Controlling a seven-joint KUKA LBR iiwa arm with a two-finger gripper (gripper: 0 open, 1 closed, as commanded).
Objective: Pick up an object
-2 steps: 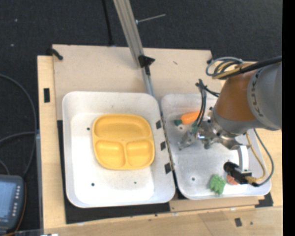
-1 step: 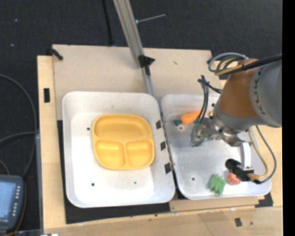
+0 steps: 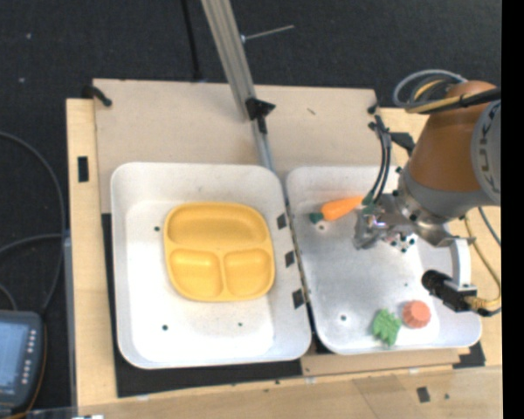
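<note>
Robot arm's tool (image 3: 368, 230), finger state impossible to tell, hovers low in the right bin (image 3: 349, 278) just beside an orange carrot (image 3: 341, 208).

Tray (image 3: 218, 250) sits mid left bin (image 3: 131, 321). Right bin (image 3: 349, 339): carrot (image 3: 339, 208) at far-left corner w/ gripper (image 3: 367, 232) just beside; leafy toy (image 3: 386, 326) & round toy (image 3: 417, 314) near front edge.
</note>
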